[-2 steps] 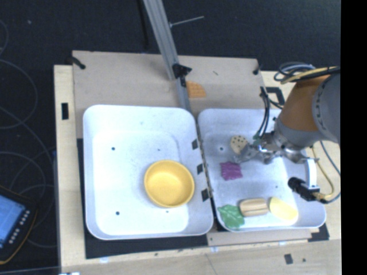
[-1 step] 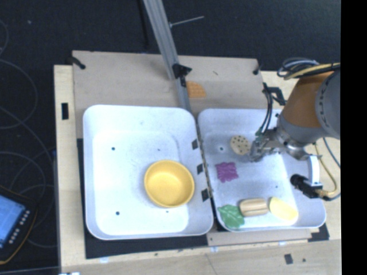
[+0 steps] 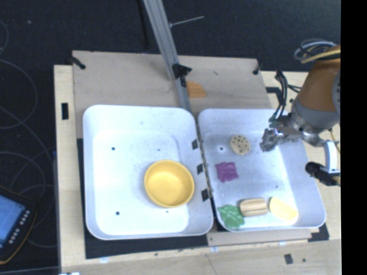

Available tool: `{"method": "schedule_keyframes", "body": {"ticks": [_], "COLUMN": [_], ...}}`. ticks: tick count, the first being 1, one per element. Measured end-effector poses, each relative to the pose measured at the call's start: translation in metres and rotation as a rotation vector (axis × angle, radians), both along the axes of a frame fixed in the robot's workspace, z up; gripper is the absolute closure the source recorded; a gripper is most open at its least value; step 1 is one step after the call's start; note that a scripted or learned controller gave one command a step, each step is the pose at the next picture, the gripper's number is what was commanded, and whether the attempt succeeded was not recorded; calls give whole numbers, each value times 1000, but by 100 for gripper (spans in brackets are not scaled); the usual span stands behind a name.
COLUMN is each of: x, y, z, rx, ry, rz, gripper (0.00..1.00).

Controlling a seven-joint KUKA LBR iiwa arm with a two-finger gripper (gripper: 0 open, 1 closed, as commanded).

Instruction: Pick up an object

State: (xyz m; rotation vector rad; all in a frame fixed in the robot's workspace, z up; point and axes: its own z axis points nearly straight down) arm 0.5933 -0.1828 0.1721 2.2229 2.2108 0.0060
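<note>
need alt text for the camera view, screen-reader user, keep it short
A grey and orange robot arm reaches in from the right, its gripper poised over the right bin beside a speckled tan disc. That bin also holds a purple piece, a green piece, a tan cylinder and a yellow piece. The left bin holds a yellow bowl.

Yellow bowl [image 3: 168,183], purple scrap [image 3: 226,171], tan speckled disc [image 3: 240,145], green piece [image 3: 230,214], white bins [image 3: 97,153]

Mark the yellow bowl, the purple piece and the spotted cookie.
yellow bowl [image 3: 168,183], camera view, middle of its inside.
purple piece [image 3: 226,171], camera view, centre of its top face.
spotted cookie [image 3: 240,144], camera view, centre of its dotted face.
</note>
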Motion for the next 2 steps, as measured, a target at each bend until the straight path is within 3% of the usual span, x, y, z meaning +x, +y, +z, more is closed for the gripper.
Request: {"method": "schedule_keyframes", "body": {"ticks": [2], "x": [1], "y": [-1], "z": [116], "rx": [0], "ry": [-1], "rz": [10], "gripper": [100]}}
